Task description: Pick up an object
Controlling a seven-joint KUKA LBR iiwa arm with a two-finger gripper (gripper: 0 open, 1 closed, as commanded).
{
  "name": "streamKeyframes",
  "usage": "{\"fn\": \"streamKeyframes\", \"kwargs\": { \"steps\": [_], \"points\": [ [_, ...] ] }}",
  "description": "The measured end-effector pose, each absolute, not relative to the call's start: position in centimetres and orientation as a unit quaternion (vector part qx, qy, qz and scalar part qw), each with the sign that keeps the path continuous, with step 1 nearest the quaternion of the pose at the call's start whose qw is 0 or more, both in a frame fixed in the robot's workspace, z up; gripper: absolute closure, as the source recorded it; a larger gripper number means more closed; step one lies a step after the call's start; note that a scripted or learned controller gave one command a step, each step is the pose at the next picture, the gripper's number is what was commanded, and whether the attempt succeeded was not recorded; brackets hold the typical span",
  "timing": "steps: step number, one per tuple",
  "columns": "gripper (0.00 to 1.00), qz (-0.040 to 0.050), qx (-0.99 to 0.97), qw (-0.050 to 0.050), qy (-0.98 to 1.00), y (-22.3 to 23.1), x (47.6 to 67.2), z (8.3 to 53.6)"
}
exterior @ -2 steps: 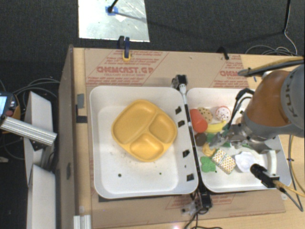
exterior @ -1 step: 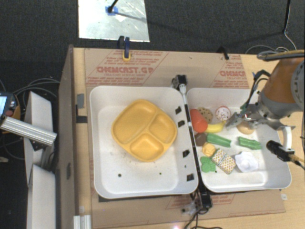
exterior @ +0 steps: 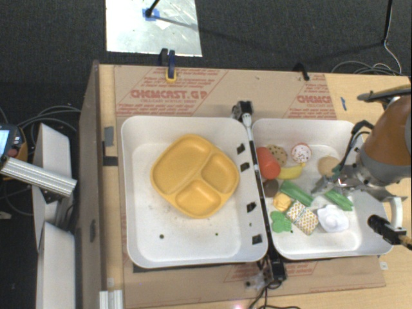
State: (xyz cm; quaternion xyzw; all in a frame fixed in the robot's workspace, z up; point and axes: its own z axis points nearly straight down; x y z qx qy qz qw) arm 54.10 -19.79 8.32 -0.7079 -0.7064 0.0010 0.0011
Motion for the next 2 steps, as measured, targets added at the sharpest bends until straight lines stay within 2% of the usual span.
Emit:
{"fn": "streamKeyframes", "kwargs": {
  "steps": [1, 2],
  "points": [
    [1.0, -0.0011, -0.707, -0.002, -0.708, -19.66, 54.48, 9.53],
    [0.0, -0.001, -0.707, -0.002, -0.708, -19.65, 54.46, 9.49]
  ]
}}
